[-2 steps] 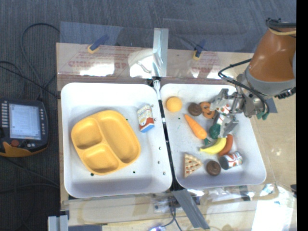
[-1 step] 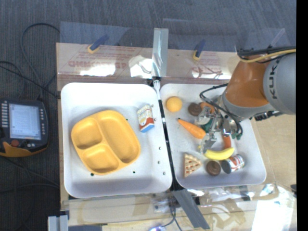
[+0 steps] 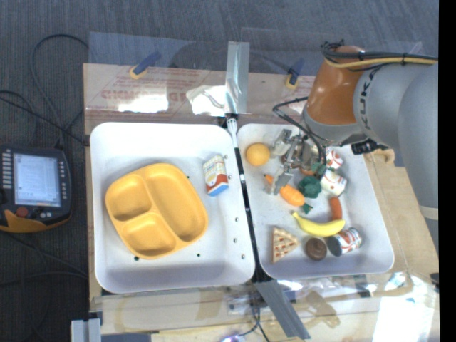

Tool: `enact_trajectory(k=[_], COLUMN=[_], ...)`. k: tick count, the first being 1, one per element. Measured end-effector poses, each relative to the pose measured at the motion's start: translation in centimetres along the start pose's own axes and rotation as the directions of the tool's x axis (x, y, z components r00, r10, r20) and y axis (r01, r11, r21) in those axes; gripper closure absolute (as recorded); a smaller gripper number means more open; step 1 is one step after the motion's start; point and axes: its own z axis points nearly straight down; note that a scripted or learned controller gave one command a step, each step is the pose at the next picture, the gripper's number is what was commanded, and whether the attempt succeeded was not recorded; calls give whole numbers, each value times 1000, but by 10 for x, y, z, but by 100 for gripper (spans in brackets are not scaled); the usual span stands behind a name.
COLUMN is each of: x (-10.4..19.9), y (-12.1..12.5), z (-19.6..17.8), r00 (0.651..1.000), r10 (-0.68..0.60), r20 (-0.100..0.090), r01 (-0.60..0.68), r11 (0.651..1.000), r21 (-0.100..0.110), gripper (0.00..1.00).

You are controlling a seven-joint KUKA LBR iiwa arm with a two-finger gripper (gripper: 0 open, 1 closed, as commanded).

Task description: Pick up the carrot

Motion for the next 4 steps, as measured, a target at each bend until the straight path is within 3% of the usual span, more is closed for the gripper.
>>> enact_trajectory(k=[1, 2, 3, 4], x=[-3, 46, 144, 86], y=[1, 0, -81, -71], z=[-13, -3, -5, -3], r00=[1000, 969, 873, 816], r10=[-1, -247, -488, -578], r20=[13, 9, 7, -6], r01=[1, 247, 488, 578], r11=[1000, 969, 873, 816], r21=[3, 2, 7, 1], gripper=[100, 100, 100, 100])
